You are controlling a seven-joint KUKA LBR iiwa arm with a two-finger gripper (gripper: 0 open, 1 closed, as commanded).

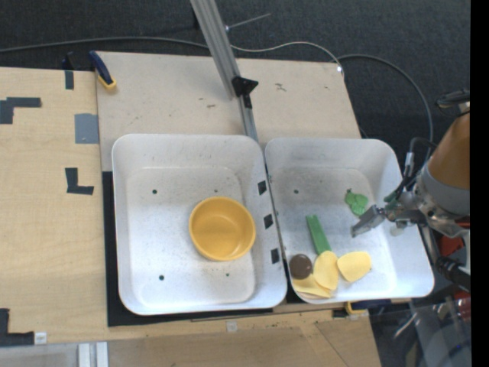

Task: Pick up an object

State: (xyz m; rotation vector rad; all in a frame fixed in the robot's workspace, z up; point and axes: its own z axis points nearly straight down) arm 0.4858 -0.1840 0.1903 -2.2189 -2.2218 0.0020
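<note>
The right bin (328,155) holds several small items. A crumpled green piece (356,201) lies near its right side. A green stick (316,234) lies in the middle. At the front are a brown round piece (299,266) and two pale yellow slices (326,272) (354,265). A yellow bowl (221,228) stands upright in the left bin (137,167). My gripper (372,220) hangs over the right bin's right side, just right of and below the green crumpled piece and above the right yellow slice. Nothing shows held in it.
A grey pole (218,33) slants down from the top to the seam between the bins, ending in a black clamp (244,86). Cables run across the dark floor behind. The arm's orange band (457,155) is at the right edge.
</note>
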